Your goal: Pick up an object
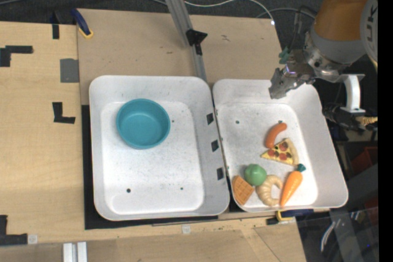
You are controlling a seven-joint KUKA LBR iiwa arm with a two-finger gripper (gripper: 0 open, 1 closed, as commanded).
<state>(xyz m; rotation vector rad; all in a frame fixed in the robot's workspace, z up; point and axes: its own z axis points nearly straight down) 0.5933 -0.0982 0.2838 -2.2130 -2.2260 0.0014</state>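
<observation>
- Landmark taken as the divider (210, 132) where the two white bins meet.
- Left of the divider: left bin (104, 193), a teal bowl (143, 123) seen in its upper half, upright, apart from the walls.
- Right of the divider: right bin (328, 184), toy food clustered toward its near right end.
- Closest to the divider: waffle piece (242, 190), with a green round piece (255, 173) touching it just above.
- Further right: tan pretzel-like piece (269, 191), then carrot (290, 186) lying at a slant beside it.
- Above those: pizza slice (280, 151) and sausage (275, 132), touching or nearly so.
- Gripper (279, 88) seen over the far edge of the right bin, well apart from the food; nothing visibly held; whether its tips are spread or pressed together cannot be told.
- Judged step: approach, no target reached yet.
- Sausage judged the best pick: nearest, most exposed. Descent should be centred on it, closure across its narrow width, clear of the pizza slice.
</observation>
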